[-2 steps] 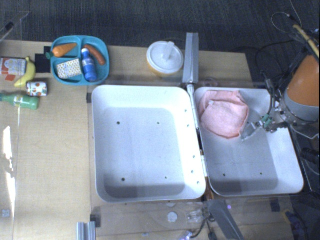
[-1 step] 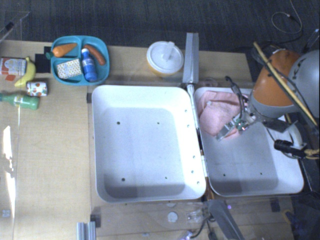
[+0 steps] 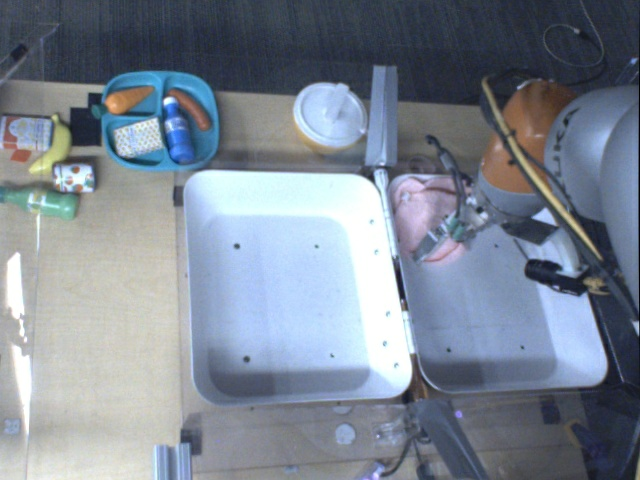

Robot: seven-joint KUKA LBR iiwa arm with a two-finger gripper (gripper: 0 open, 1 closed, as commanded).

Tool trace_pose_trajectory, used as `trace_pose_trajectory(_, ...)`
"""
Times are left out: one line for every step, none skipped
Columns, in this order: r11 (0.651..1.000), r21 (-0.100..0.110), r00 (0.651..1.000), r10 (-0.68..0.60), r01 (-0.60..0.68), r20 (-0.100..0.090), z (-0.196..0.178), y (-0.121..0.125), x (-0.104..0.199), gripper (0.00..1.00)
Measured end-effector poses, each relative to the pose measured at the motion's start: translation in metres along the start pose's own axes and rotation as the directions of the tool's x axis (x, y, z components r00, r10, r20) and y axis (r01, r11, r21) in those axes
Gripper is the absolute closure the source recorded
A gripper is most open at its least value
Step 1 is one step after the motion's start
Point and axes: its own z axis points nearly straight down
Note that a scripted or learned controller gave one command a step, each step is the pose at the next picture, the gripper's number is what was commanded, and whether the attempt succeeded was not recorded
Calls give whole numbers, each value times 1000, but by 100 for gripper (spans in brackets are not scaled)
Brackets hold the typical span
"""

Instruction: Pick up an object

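Note:
A pink, crumpled soft object [image 3: 420, 211] lies in the far left corner of the right bin [image 3: 500, 338]. My gripper [image 3: 437, 245] reaches in from the right and is down at the pink object's near edge, its tips touching or just over it. The grey arm with its orange band [image 3: 520, 118] rises behind it at the upper right.
The left bin [image 3: 290, 288] lies beside the right one. Behind the bins stand a white lidded cup [image 3: 330, 116] and a grey post [image 3: 381, 118]. A blue tray of toy food [image 3: 160, 120], a banana, a can and a green bottle sit at the far left.

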Motion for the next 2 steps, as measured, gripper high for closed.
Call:
trace_pose_trajectory(1000, -8, 1000, -1, 1, 9, -13, 2, -2, 100)
trace_pose_trajectory(997, 9, 997, 73, -73, -8, -95, 63, 11, 100)
